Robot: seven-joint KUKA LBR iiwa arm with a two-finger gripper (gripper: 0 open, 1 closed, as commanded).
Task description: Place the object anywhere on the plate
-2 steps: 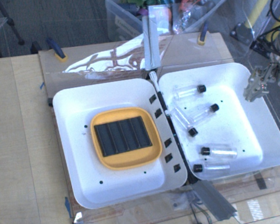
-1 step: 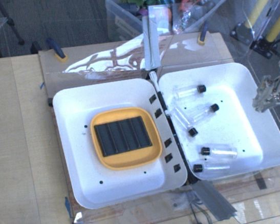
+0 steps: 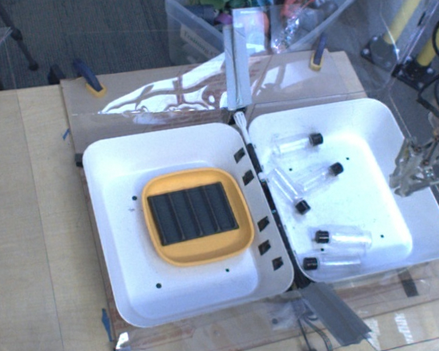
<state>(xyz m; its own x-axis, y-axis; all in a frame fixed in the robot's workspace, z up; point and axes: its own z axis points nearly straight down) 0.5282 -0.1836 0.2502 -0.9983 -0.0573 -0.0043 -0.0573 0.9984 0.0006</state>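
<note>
Nothing placed yet: the yellow square plastic plate [image 3: 198, 214] with its dark ribbed insert bears no vial.
Five clear black-capped vials [image 3: 310, 176] lie right of it; the gripper [image 3: 414, 166] hovers beyond them, its grip unreadable.

No text, label, brand, number or sign can be read on anything here.

Gripper [image 3: 415, 170]: a small assembly of pale grey, metallic-looking parts is seen at the right edge of the right bin. Thin, angular members with a skeletal, open-framed build are noted, lighter at the tips and darker towards the right. Fine detail such as screws, cables or markings is too blurred to be made out.
</note>
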